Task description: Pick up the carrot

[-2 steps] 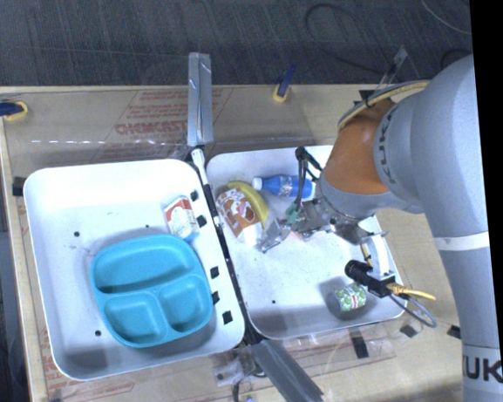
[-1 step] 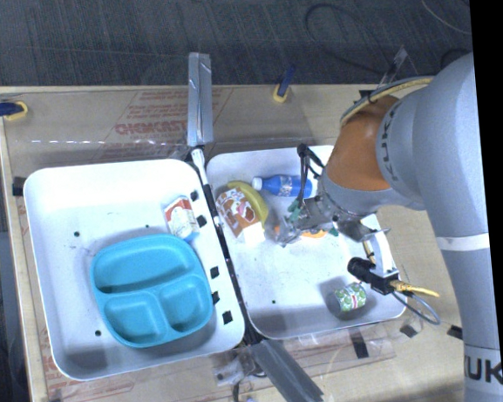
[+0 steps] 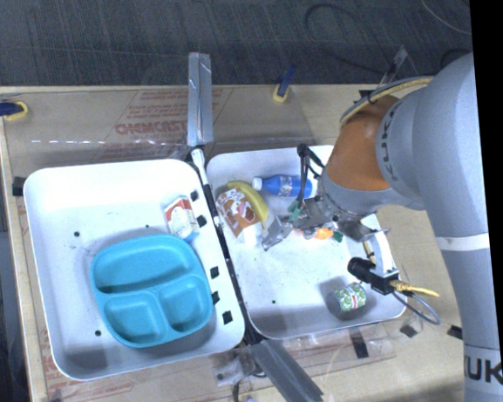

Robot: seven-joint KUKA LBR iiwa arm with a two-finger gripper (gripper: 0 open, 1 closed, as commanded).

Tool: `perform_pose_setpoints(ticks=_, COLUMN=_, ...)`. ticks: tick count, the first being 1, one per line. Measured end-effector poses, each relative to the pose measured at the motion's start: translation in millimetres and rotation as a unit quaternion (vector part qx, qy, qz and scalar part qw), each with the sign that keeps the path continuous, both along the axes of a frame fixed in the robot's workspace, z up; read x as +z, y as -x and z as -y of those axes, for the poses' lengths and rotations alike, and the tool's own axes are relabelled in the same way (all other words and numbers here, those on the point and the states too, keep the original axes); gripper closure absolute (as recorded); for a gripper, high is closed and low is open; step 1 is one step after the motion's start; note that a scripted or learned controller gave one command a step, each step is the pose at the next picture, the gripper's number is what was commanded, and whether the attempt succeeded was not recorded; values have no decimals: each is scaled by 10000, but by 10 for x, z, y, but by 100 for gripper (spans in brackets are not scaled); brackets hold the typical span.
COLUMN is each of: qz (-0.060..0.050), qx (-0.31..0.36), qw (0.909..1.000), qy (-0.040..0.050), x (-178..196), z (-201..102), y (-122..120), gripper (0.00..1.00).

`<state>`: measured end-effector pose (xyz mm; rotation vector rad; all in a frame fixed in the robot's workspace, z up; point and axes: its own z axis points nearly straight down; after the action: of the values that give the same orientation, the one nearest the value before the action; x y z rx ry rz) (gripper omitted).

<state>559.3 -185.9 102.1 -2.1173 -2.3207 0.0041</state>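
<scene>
You'll find the carrot (image 3: 322, 231) in the right bin (image 3: 288, 315), toward its far right, just an orange sliver under the wrist. The gripper (image 3: 276, 235) sits low beside it — jaws apart, empty — because the banana (image 3: 250, 200) and water bottle (image 3: 283, 185) crowd the far side.

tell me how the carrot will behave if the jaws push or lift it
The carrot looks small, orange and rounded, so it is probably light and may roll when nudged. It appears rigid, likely a toy. It lies partly hidden under the gripper in the right bin, so its shape is uncertain.
</scene>
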Motion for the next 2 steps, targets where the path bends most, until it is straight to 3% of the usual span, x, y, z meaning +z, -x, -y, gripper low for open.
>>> perform_pose_setpoints(ticks=1, qz=3, qx=-453, qw=9990, qy=-7, x=-100, z=168, y=-561, gripper=0)
perform_pose_setpoints(ticks=2, qz=-6, qx=-293, qw=9996, qy=-14, x=-107, z=239, y=-59, gripper=0)
